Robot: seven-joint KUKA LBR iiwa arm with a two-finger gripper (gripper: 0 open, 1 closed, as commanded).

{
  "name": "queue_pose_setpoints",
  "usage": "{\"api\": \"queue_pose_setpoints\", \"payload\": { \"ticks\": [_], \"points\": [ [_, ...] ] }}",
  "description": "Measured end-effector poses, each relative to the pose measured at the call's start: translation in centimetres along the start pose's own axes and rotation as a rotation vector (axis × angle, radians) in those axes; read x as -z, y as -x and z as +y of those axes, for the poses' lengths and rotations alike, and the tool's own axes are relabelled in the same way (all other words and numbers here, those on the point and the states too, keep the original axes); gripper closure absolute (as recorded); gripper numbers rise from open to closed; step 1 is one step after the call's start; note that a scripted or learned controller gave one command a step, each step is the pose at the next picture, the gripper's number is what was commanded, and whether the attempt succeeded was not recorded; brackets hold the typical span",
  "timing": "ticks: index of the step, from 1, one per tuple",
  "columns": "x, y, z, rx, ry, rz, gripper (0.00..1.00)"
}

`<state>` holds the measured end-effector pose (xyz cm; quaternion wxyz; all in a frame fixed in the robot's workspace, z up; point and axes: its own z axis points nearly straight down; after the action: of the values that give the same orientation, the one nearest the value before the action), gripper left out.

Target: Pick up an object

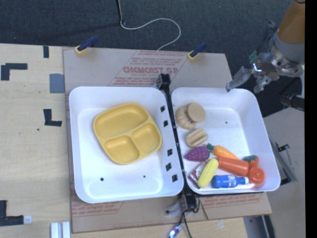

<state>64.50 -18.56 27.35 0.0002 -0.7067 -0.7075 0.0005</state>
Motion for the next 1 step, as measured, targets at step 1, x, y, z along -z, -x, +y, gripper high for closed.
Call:
{"api": "queue_pose_setpoints", "payload": {
  "ticks": [1],
  "points": [
    [19.13,-7.51,0.50,0.008,0.021,-0.002,0.00]
  ]
}}
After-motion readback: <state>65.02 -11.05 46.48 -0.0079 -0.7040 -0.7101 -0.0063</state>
